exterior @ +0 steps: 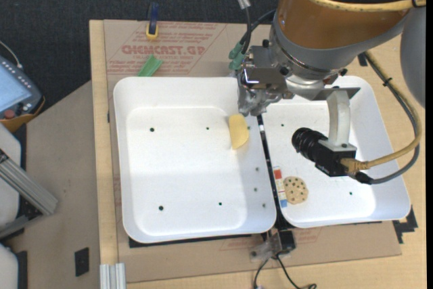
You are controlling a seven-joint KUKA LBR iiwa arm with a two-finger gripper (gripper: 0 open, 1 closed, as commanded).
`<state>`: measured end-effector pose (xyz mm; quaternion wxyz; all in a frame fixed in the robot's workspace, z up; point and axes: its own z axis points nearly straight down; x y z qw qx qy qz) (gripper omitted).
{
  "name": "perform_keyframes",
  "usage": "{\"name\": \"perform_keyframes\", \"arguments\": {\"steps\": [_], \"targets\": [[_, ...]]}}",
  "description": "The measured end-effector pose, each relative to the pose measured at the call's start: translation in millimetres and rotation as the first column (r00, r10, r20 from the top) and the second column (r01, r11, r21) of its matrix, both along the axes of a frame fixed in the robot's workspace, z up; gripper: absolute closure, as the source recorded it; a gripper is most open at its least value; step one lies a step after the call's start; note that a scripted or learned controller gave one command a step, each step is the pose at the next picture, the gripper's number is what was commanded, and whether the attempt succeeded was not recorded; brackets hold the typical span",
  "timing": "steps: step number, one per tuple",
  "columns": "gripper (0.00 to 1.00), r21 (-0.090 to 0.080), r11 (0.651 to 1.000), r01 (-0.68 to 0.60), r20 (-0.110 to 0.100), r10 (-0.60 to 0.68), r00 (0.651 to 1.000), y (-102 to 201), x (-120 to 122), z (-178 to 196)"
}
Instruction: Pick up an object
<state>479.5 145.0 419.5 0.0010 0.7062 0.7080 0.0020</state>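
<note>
Two white bins sit side by side on the counter: the left bin (183, 166) holds one yellow piece (238, 131) by its right wall, under the gripper (252, 105), grasp unclear; the right bin (365, 203) holds one cookie (295, 189).

A brown board (169, 44) covers the bench, bearing two white bins, the left bin (128, 166) and right bin (385, 179), with a green scrap (149, 65) near its far-left corner.
</note>
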Motion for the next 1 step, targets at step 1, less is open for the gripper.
{"name": "perform_keyframes", "arguments": {"steps": [1], "targets": [[1.00, 0.000, 1.000, 0.001, 0.000, -0.001, 1.000, 10.3, 0.1, 19.3]]}}
